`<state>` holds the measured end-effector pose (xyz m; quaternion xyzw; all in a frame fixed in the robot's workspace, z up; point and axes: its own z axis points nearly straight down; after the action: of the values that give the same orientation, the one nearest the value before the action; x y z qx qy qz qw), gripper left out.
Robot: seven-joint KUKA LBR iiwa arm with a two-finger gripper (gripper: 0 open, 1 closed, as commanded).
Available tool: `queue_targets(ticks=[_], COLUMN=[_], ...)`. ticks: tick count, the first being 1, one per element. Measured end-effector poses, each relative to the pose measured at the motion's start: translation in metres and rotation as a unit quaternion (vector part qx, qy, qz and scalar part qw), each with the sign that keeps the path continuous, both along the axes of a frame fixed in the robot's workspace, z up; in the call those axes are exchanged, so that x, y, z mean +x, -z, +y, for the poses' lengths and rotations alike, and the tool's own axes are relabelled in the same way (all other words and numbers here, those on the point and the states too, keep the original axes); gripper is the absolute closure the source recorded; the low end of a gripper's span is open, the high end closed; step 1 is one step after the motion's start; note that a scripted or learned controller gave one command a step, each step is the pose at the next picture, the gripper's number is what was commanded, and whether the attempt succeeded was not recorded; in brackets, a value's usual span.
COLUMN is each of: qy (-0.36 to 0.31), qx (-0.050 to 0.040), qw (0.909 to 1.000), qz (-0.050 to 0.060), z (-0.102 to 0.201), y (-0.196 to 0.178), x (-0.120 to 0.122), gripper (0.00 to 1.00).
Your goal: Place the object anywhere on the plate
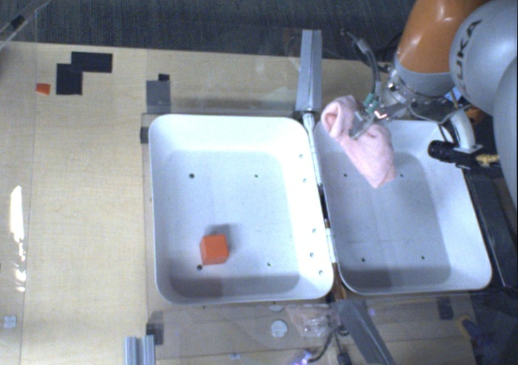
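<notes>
From the overhead camera we see a pale wooden table (81,218) carrying two shallow white plastic bins side by side. In the left bin (235,145) a small orange cube (214,249) lies on the floor near the front left corner, well apart from everything else. Over the far left part of the right bin (421,266) hangs a soft pink cloth (366,149), bunched at its upper end and drooping down-right (its lower tip looks close to the bin floor, though we cannot tell if it touches). The pincer (371,111) of the grey arm with the orange band (437,19) is clenched on the cloth's upper edge.
</notes>
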<state>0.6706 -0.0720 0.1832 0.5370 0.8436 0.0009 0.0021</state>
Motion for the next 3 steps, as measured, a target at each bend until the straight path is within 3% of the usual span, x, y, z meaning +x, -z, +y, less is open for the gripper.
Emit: queue_targets(ticks=[1,2,3], qy=[-0.003,-0.204,-0.395], qx=[0.0002,0.0000,-0.0004], qw=[1.0000,0.9791,0.9186], qz=[0.000,0.001,0.000], z=[0.001,0.040,0.092], y=[-0.040,-0.042,-0.042], x=[0.002,-0.033,-0.063], gripper=[1.00,1.00,1.00])
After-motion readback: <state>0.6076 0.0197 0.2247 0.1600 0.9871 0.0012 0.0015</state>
